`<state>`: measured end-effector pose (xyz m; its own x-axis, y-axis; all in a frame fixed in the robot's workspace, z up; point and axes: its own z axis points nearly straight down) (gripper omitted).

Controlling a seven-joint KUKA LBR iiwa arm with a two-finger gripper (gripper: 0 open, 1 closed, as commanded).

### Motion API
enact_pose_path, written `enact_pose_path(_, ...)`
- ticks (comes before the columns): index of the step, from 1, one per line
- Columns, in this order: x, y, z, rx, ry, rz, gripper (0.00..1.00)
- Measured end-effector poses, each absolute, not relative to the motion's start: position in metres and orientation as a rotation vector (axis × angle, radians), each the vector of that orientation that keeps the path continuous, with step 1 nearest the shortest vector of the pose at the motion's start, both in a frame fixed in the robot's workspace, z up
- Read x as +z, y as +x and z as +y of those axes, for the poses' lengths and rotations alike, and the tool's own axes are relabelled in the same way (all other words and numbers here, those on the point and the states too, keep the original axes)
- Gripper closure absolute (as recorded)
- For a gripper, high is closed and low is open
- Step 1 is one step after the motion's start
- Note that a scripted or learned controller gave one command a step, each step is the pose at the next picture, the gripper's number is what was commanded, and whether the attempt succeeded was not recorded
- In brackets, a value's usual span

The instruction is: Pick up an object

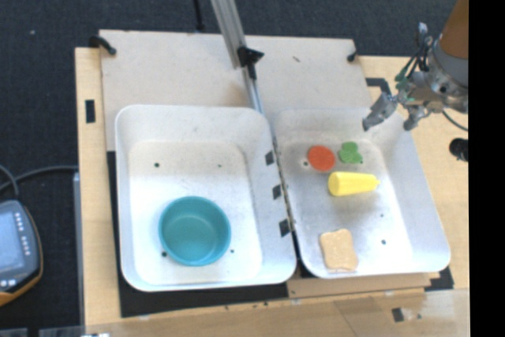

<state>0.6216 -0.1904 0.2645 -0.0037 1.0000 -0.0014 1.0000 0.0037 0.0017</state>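
From above, the gripper (395, 114) hangs over the right bin's (414, 205) far right corner, its fingers (374, 116) spread and holding nothing. Inside that bin lie a red ball (320, 158), a green piece (350, 153), a yellow cone (352, 184) and a slice of bread (338, 250). The left bin (138, 170) holds a teal bowl (194, 230).

Bench (91, 170) (two white bins (134, 122))

Open empty claw (394, 113) above right bin's (410, 193) far corner, teal bowl (194, 230) left
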Motion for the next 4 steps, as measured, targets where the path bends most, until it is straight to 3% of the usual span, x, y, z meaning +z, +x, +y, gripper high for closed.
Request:
enact_pose_path(1,0.265,0.621,-0.191,-0.001,2.215,2.224,0.0)
enact_pose_path(3,0.181,0.618,-0.2,-0.003,2.221,2.22,0.0)
enact_pose_path(4,0.118,0.616,-0.199,-0.006,2.226,2.221,0.0)
